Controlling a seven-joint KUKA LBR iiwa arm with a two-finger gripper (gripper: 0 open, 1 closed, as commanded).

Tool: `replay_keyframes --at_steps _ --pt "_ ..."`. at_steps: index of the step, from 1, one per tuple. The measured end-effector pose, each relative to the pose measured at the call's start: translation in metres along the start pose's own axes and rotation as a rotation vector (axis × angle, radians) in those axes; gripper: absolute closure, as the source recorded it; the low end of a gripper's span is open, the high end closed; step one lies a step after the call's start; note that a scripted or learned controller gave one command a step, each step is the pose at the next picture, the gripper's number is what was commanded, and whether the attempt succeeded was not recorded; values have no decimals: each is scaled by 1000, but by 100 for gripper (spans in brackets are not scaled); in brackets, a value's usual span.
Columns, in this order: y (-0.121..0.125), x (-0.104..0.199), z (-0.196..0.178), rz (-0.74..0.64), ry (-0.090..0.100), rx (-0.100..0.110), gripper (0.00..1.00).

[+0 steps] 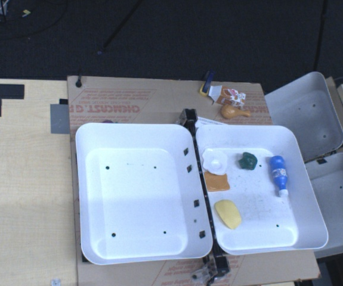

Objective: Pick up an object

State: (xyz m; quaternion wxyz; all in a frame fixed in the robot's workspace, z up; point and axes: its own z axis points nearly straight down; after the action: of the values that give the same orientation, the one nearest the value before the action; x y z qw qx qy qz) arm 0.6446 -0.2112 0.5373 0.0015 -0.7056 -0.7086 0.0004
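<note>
The right bin [290,237] holds several objects. A blue bottle with a white cap [278,173] lies near its right side. A dark green lump [249,160] sits to the left of the bottle. A white round lid [215,160] rests by the bin's left wall, with an orange-brown flat piece [217,182] just below it. A yellow oval object [228,214] lies lower in the bin.
The left bin [90,231] stands beside the right one, on a brown cardboard sheet [135,100]. Behind the bins lie a small orange item [233,112], a red-and-white wrapper [233,95] and a blue-yellow piece [207,84]. A grey metal plate [305,115] stands at the right.
</note>
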Motion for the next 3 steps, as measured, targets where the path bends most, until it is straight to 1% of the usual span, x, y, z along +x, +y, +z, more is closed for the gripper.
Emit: replay_keyframes --at_steps 3 --pt "0 1 0 1 0 0 100"
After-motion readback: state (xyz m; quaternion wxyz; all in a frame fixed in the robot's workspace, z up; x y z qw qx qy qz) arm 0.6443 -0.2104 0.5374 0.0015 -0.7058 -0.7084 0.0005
